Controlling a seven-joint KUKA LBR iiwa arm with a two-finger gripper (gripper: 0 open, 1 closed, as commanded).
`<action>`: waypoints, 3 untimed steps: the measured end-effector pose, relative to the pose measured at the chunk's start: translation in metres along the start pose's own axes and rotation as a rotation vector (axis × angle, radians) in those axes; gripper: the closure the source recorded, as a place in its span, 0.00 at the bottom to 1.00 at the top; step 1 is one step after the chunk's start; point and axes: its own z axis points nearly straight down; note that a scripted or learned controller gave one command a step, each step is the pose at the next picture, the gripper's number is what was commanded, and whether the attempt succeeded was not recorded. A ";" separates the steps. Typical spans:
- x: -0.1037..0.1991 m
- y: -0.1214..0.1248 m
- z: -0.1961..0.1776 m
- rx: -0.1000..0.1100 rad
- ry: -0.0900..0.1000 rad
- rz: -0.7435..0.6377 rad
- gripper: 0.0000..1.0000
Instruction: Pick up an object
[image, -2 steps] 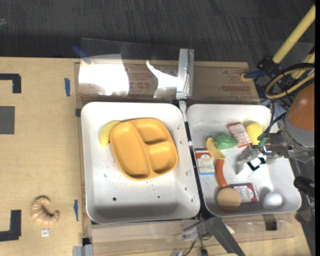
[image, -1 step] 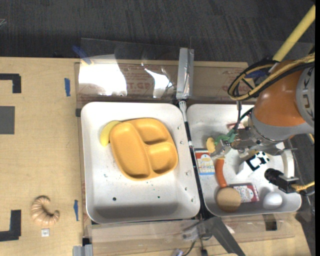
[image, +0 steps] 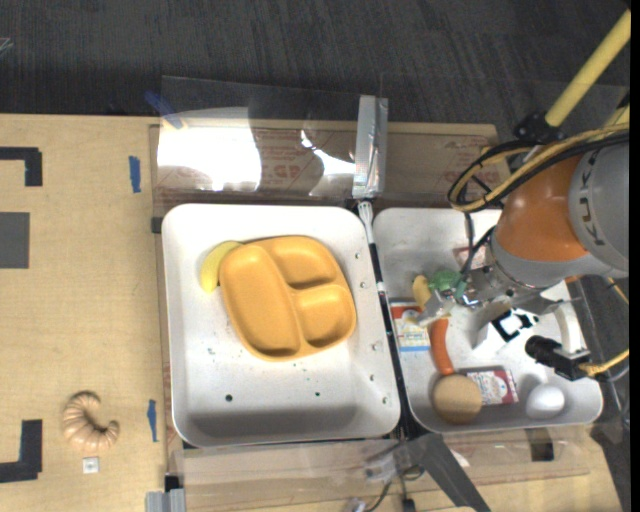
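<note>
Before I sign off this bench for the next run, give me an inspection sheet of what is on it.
Surface: cardboard-covered bench with two white bins, left bin, right bin.
Job's things: orange divided tray over a yellow item in left bin; carrot, brown potato-like lump, small packets in right bin.
Clutter: curled pastry-like toy on bench, outside the bins.
Tool: over right bin; state unclear.
Cables: yellow and black loops by arm.
Surroundings: dark floor.

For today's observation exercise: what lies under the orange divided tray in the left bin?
A yellow object, perhaps a banana, pokes out from beneath the orange divided tray at its left edge, in the left bin. The rest of it, and anything else beneath, is covered by the tray.
</note>
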 end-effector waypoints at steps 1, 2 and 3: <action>0.000 0.036 -0.078 -0.010 -0.004 0.096 0.00; -0.014 0.037 0.022 -0.009 -0.003 0.202 0.00; -0.014 0.038 0.011 -0.015 -0.004 0.202 1.00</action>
